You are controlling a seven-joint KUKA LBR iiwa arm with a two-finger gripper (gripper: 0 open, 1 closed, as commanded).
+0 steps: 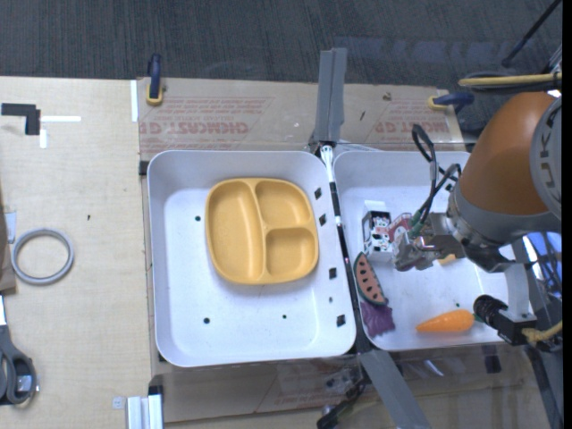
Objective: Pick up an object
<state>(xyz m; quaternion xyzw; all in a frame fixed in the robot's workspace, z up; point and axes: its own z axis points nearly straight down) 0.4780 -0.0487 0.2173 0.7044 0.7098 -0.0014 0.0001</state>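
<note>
2 white bins side by side on the bench. Left bin [179, 329]: 1 yellow plate [262, 230] with 3 compartments, sitting slightly up from centre, nothing visible in its compartments. Right bin [393, 172]: 3 loose items plus the gripper.

Gripper [404, 248] low in the right bin, near its middle, arm [511, 164] coming in from 3 o'clock. Cannot tell whether it is open, closed or holding anything; cables and hardware clutter that spot.

Items in right bin:
- 1 small white box [377, 230] with dark and red print, at 9 o'clock of the gripper, just beside it; contact not clear.
- 1 watermelon slice [367, 280], red flesh with dark seeds, dark rind, along the bin's left wall, at 7 o'clock of the gripper.
- 1 purple piece [379, 319], touching the slice's lower end; kind unclear.
- 1 carrot [445, 323], orange, lying flat, tip pointing to 9 o'clock, at 5 o'clock of the gripper, apart from it.

Outside the bins, on the bench at far left: 1 grey ring [40, 256].
</note>
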